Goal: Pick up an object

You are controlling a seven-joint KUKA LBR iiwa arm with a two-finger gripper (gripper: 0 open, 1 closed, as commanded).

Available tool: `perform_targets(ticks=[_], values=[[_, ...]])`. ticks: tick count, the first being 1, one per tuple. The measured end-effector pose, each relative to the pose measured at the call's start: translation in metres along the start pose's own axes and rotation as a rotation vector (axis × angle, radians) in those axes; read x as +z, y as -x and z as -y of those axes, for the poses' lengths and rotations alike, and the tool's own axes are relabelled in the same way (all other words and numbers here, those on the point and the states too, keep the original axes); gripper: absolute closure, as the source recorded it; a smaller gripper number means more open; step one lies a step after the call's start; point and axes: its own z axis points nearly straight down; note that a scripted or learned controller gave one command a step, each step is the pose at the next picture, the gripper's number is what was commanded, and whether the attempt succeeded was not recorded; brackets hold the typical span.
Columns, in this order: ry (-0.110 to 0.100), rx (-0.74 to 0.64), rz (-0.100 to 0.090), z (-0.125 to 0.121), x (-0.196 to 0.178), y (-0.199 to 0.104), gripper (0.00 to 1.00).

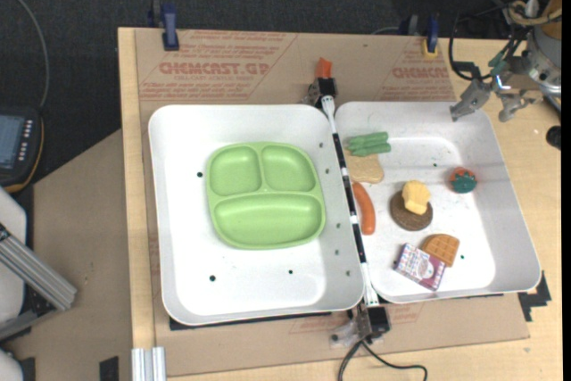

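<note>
Gripper (488, 103) hangs at the back right corner of the right bin (508, 232), its 2 fingers spread apart with nothing between them. Right bin items: green bean pod (368, 143) and pale toast slice (365, 169) near the divider, sausage (363, 208) along it, brown disc with a yellow piece on top (412, 206), waffle (441, 248), pink-purple packet (418, 267), small red-green piece (462, 180). Left bin (178, 272) holds a green 3-compartment plate (264, 194).
</note>
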Motion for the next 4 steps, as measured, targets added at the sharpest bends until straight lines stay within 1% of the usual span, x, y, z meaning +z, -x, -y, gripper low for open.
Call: perform_targets(ticks=[1,2,3,4], values=[[-0.003,-0.003,-0.015,0.044,0.126,-0.004,0.0],[-0.004,0.0,-0.003,0.088,0.122,-0.041,0.0],[0.017,-0.003,0.008,-0.022,0.048,0.004,0.0],[-0.004,-0.001,-0.01,0.041,0.116,-0.002,0.0]])
